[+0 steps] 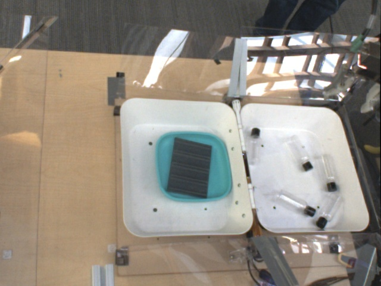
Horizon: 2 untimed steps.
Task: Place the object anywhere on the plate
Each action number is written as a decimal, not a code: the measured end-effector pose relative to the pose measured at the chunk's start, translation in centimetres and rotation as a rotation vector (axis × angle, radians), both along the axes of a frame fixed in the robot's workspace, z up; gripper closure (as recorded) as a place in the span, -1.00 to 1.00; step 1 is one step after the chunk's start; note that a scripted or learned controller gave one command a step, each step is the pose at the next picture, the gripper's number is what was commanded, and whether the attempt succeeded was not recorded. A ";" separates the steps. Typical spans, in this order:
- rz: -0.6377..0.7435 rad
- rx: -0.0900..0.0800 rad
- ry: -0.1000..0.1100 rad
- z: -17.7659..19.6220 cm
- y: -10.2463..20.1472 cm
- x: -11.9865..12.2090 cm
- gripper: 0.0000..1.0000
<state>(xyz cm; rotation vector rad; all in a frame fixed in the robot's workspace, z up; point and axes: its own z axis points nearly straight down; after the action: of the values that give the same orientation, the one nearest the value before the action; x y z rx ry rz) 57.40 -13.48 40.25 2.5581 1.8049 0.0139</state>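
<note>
Where the left white bin point(137, 214) sinks to its flat floor, the dark grey slab point(190, 168) lies on the teal plate point(222, 182), resting wholly inside the plate's rim. It is a flat rectangle, longer than it is wide, with its long sides running roughly from the far edge of the bin toward the near edge and its top leaning slightly to the right. Fine parallel ridges cross its upper face from side to side, giving it a ribbed look; the colour is an even charcoal with no markings that can be made out. Teal shows all around it, a wider margin at the left and right than at the far and near ends.

How the slab lies in relation to the gripper cannot be told from this view, nor whether the gripper is spread or closed.

The plate is a rounded square, sitting about in the middle of the left bin. Just beside this bin, across a narrow metal divider point(244, 159), the right white bin point(280, 124) holds several small clear vials with black caps: one point(300, 157) near the middle, one point(329, 174) toward the right wall, two point(293, 203) point(327, 215) near the front edge, and a lone black cap point(255, 132) at the far left. Both bins stand on a pale wooden bench point(59, 159).
</note>
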 end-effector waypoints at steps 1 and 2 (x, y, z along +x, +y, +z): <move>-0.201 0.000 -0.001 3.5 -5.1 -2.4 -1.00; -0.511 0.004 -0.001 3.4 -5.7 -2.3 -1.00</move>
<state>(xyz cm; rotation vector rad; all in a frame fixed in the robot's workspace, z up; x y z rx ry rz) 55.07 -19.16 43.67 2.9323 1.1000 0.0137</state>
